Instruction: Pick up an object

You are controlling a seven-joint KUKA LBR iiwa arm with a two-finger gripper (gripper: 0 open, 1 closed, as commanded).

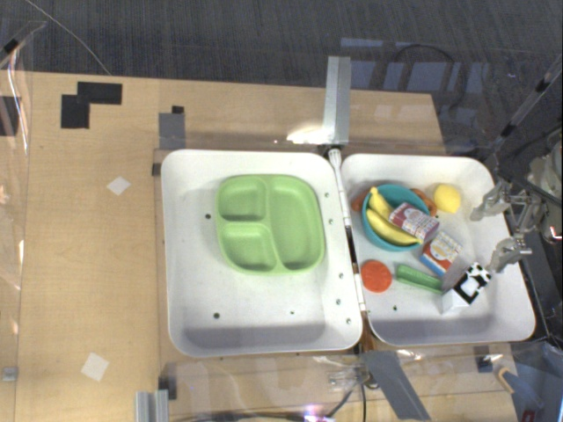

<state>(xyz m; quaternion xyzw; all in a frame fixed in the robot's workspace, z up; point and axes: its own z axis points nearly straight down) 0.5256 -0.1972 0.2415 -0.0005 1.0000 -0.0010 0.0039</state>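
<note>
The two-finger metal tool (508, 229) hangs at the right bin's (510, 319) right rim, fingers spread, pinching nothing. In that bin, near the counter's right edge, a yellow plastic banana (383, 221) lies in a blue bowl (387, 237), beside a yellow lemon (448, 199), red disc (377, 276) and green stick (418, 278). The left bin (185, 262) carries a green divided plate (268, 223)

You are looking at a robot test bench in what is probably a lab, not a home. To the left of the gripper (513, 227), two shallow white bins (255, 337) sit butted together on a plywood bench top (79, 262), held by metal brackets (337, 104). Farther left, black tape marks (88, 102) are stuck on the wood. Beyond the bench runs dark grey carpet (264, 25), and clear panels appear to edge the bench, though glare blurs them.
</note>
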